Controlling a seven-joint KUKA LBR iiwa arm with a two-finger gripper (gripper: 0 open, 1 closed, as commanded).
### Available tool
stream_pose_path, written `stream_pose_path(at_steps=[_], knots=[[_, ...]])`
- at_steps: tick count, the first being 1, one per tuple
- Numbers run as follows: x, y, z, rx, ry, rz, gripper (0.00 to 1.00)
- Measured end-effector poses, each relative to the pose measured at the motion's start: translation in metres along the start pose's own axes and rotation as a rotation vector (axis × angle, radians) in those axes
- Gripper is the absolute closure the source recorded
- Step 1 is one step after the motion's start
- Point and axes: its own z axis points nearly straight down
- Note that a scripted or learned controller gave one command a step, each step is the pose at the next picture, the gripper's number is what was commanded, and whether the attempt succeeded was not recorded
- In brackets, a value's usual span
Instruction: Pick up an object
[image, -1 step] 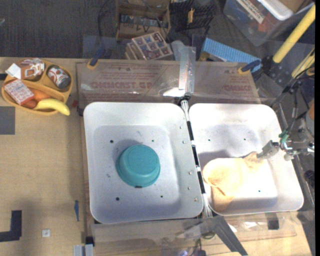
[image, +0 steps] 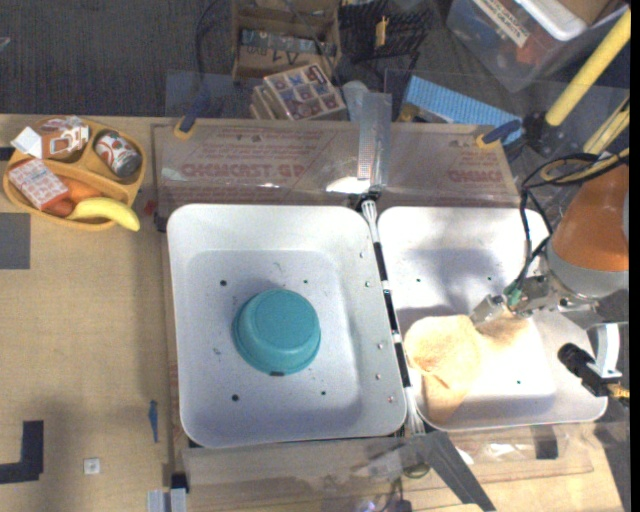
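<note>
A pale yellow, crumpled cloth (image: 445, 358) lies in the right bin (image: 450, 250), against its front left corner. An upturned teal bowl (image: 278, 330) sits in the middle of the left bin (image: 200, 250). My gripper (image: 497, 310) reaches in from the right and is low over the right bin, at the cloth's upper right edge. Its tip seems to touch or overlap that edge. The grey arm with its orange band (image: 595, 235) rises behind it at the right.
A yellow tray (image: 20, 185) with a banana, cans and small boxes sits on the bench at the far left. Cables run along the right bin's far right side. Clutter and boxes lie beyond the bins' back edge.
</note>
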Motion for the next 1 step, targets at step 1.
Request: stream_pose_path(at_steps=[1], knots=[[0.0249, -0.0029, -0.0007, -0.003, -0.002, -0.178, 0.00]])
